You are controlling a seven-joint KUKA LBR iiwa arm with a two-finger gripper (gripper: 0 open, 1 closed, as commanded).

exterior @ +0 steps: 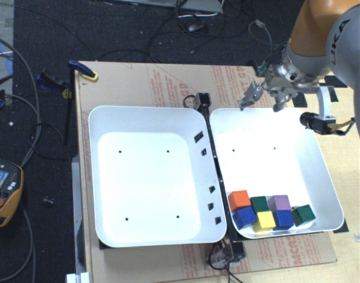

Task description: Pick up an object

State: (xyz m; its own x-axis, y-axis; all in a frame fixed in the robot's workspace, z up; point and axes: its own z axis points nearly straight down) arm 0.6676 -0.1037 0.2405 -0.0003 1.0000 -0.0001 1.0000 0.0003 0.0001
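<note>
Several small coloured blocks huddle in the near corner of the right bin (286, 152): an orange one (239, 198), a dark green one (259, 204), a purple one (280, 202), a green one (304, 214), a yellow one (266, 220) and two blue ones (245, 217) (284, 218). My gripper (265, 100) hangs over the far edge of the right bin, well away from the blocks. Its fingers (249, 96) stand open with nothing between them.
The left bin (147, 175) lies beside the right one, with a black divider strip (212, 158) between them. Both rest on a cardboard-topped bench (150, 81). Cables and a yellow-handled clamp (83, 71) lie at the bench's far left corner.
</note>
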